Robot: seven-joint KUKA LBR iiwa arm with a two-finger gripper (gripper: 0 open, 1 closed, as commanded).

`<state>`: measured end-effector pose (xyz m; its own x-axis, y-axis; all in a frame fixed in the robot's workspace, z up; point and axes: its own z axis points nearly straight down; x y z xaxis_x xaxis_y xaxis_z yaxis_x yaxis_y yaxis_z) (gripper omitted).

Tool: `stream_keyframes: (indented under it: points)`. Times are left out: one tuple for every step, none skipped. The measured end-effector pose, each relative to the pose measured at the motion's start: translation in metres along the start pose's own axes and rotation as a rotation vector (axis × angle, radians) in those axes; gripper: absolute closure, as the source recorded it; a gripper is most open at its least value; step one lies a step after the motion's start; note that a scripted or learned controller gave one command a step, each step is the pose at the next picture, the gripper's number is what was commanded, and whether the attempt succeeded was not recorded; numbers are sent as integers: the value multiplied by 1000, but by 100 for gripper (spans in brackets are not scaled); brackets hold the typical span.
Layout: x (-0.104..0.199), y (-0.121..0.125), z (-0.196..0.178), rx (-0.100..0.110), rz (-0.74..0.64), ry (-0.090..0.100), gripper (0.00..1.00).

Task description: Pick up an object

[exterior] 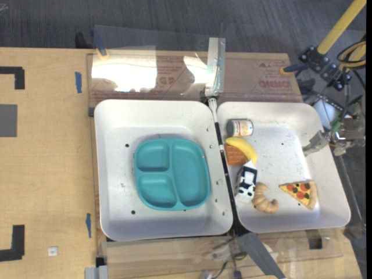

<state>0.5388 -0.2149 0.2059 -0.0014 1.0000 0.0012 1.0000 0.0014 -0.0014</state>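
right bin (325,214) holds slice of pizza (300,192); gripper (325,137) at rim (blurred, grip state unclear).

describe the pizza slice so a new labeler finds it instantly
Look in the right-hand white bin, toward its near right corner. The pizza slice lies alone there: a flat yellow triangle with red dots, clear of the croissant and the banana clustered along the bin's left wall.

Grey floor (174,4) — tan bench (40,156)
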Motion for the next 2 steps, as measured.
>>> stream_keyframes:
  points:
    - [6,-54,103,11,74,13,0]
    - [-6,-33,23,-8,-34,-4,0]
